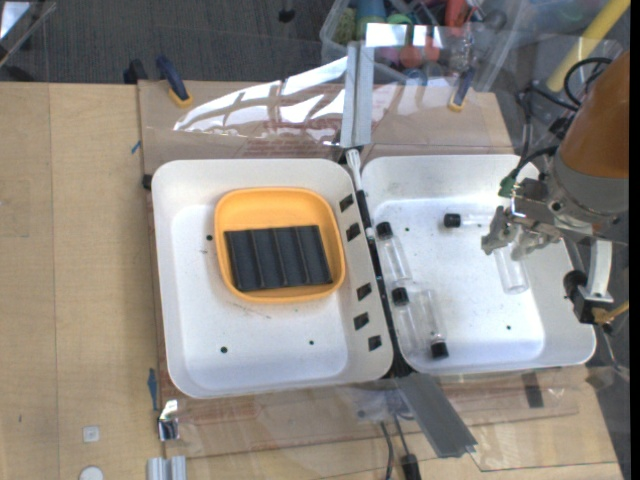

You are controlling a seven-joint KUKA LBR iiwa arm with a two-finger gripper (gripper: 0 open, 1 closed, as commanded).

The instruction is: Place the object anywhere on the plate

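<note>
Nearest, in the right bin [560, 343], clear vials w/ black caps lie along the divider: one [428, 320] near the front, another [392, 253] further back. My gripper [512, 240] hangs over the right bin's right half, clenched on a clear vial [513, 268] pointing down. Left bin [190, 358] has the orange plate [285, 203] w/ a dark ribbed block [277, 257] on it.

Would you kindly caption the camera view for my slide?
End effector over right bin with clear vials; orange plate holds dark ridged block in left bin.

Black ribbed block [277, 257] fills plate [229, 214] centre, plate rim bare
</note>
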